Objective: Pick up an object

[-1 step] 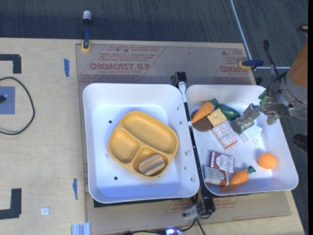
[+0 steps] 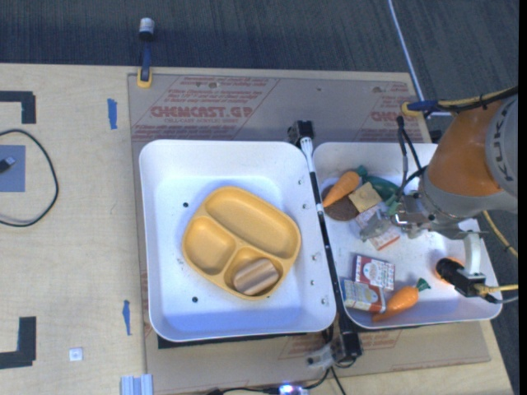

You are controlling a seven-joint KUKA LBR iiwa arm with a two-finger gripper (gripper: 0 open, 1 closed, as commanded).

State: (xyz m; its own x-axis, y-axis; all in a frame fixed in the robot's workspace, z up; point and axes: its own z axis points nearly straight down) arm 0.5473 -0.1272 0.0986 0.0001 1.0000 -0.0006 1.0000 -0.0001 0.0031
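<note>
Two white bins are sitting side by side; the gripper (image 2: 394, 219) is hanging over the right bin (image 2: 461, 307), its opening indiscernible, above a small card (image 2: 384, 237) beside carrots.

Lighting even and fairly bright, diffuse overhead; no hard-edged shadows anywhere. Left white bin (image 2: 156, 245) reads near-white with mild overexposure along its rim at 9 o'clock; inner walls show soft grey shading at the corners. Yellow divided tray (image 2: 239, 220) carries soft, broad highlights on its ridges, no sharp glare. Right white bin (image 2: 412, 156) is dimmer toward 3 o'clock, where the arm (image 2: 469, 159) casts a faint, blurry shadow across its floor. Desk (image 2: 66, 220) surface flat and matte, evenly lit. Dark carpet (image 2: 247, 15) at 12 o'clock shows fine noise. Overall sharpness moderate: printed lettering on the cardboard sheet (image 2: 206, 105) is legible but soft; small objects in the right bin lack crisp detail. Slight softness at the arm's edge.
</note>
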